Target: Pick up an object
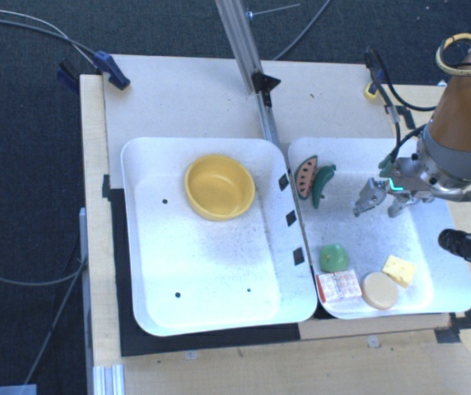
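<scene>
Several small things lay in the right bin (458,295), and none sat between the fingers of the gripper (381,202). A watermelon slice (305,177) stood near the bin's 11 o'clock corner, its long axis running roughly 12 to 6, with a green pepper (322,183) touching it on the 3 o'clock side and pointing toward 7. Along the 6 o'clock edge sat a green ball (333,258), a red-and-white packet (338,287) just below it, a tan disc (380,290) beside the packet, and a yellow cheese wedge (398,270) touching the disc at its 1 o'clock. The gripper hung over the bin's middle, fingers spread apart and pointing toward 8 o'clock, with bare white floor under and around it; the pepper lay near at its 10 o'clock and the cheese well apart at 5. The arm (459,122) came in from 3 o'clock and was cut off by the frame edge, hiding part of the bin's far wall. The left bin (211,295) held a yellow bowl (219,187) near its 12 o'clock rim, the rest of its floor open. A metal pole (240,31) crossed the bench (186,97) from 12 o'clock down to the gap between the bins.
</scene>
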You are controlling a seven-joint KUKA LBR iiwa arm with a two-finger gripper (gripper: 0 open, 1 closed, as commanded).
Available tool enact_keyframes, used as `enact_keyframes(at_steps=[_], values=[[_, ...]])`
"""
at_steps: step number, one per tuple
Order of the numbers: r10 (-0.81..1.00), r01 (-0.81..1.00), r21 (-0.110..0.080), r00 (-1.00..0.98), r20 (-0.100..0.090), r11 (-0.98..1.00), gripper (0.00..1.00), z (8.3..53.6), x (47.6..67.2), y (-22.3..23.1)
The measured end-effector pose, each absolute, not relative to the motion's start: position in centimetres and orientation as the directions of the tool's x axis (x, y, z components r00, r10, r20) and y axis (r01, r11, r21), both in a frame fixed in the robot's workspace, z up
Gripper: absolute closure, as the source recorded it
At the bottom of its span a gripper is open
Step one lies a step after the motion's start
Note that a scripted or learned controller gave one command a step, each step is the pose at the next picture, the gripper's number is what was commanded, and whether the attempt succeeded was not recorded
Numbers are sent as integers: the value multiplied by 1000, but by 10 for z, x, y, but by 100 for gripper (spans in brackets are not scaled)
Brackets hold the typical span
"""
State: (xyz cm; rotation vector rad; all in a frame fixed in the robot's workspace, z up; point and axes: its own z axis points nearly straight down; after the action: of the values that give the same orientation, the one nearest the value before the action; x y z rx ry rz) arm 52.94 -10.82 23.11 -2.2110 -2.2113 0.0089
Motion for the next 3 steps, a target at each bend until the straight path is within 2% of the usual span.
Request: enact_keyframes(at_steps=[1, 3], values=[[1000, 1000, -10, 0, 6, 0, 0, 233, 530, -108], [1000, 1000, -20, 1, 7, -1, 0, 109, 535, -113]])
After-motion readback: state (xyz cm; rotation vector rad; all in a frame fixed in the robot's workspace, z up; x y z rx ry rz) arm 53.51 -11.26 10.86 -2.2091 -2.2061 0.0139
